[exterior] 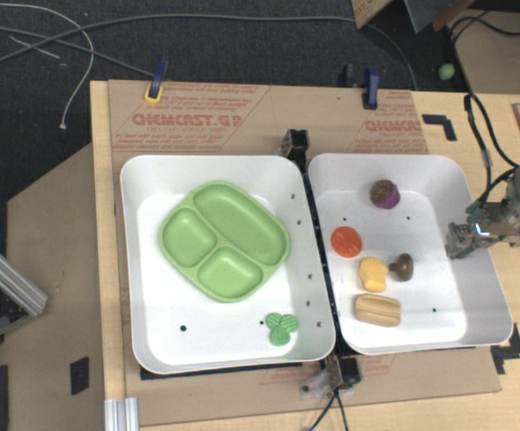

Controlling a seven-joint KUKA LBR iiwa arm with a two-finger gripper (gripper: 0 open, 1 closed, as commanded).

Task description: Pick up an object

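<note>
Regarding the gripper [458, 238]: hangs over the arm-side wall of the right bin [426, 180], low near the rim, probably because entering from that side. Grasping nothing visible; whether released or clenched, cannot tell at this size. Regarding candidates for the pick, all inside that same bin: purple ball [384, 193] toward its far wall; orange disc [346, 240] near its wall shared with the left bin [152, 196]; yellow piece [373, 274] and small brown piece [402, 266] just beside each other around its middle; tan bun [377, 310] near its front wall. Judging by position, brown piece lies closest to the gripper, though crowded by the yellow one, so risks a nudge or a double catch. Beyond the shared wall: green divided plate [224, 240] and small green toy [281, 329], well apart from the gripper.
</note>
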